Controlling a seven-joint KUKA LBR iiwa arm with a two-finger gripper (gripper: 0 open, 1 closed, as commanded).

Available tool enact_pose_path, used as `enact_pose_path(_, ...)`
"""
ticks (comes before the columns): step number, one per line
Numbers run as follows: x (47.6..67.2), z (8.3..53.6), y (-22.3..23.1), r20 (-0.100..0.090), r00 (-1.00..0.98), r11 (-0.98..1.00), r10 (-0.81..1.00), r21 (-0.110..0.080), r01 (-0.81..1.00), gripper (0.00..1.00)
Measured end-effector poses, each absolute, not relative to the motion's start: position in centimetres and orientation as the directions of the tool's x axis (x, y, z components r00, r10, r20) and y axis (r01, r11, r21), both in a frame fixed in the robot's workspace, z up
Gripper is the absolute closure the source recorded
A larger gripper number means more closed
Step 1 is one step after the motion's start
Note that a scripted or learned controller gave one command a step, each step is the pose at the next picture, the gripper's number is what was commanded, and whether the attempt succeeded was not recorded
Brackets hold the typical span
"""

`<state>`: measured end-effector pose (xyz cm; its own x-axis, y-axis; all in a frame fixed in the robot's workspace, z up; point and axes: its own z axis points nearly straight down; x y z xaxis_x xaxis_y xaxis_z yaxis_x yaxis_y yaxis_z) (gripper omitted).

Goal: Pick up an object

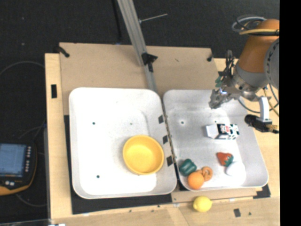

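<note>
Yellow lemon [202,204] on worktop [108,69], just outside right white bin [188,107]. Small white carton with dark print [222,131] lies in right bin, below and apart from gripper [217,99]. Jaws' state: cannot tell. Yellow plastic bowl [143,154] in left white bin [103,112].

I am observing a metal pole [134,29] slanting across the bench's [94,67] far edge toward the seam between the bins. A handheld pendant [16,166] with a lit blue screen is lying off the bench's left edge, its black cable [21,86] looping beside that edge. Dark flooring [47,13] is surrounding the bench's far and left edges.
</note>
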<state>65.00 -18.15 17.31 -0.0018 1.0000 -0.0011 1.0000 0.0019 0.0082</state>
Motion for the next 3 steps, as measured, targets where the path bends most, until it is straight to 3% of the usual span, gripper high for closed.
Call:
enact_pose_path(1,65.2,22.8,-18.2,-0.001,-0.003,0.003,1.000,0.008,1.000,1.00)
enact_pose_path(2,66.4,22.4,-12.9,0.000,-0.007,0.007,1.000,0.003,1.000,1.00)
enact_pose_path(3,65.7,22.6,-7.4,0.001,-0.007,0.007,1.000,0.000,1.000,1.00)
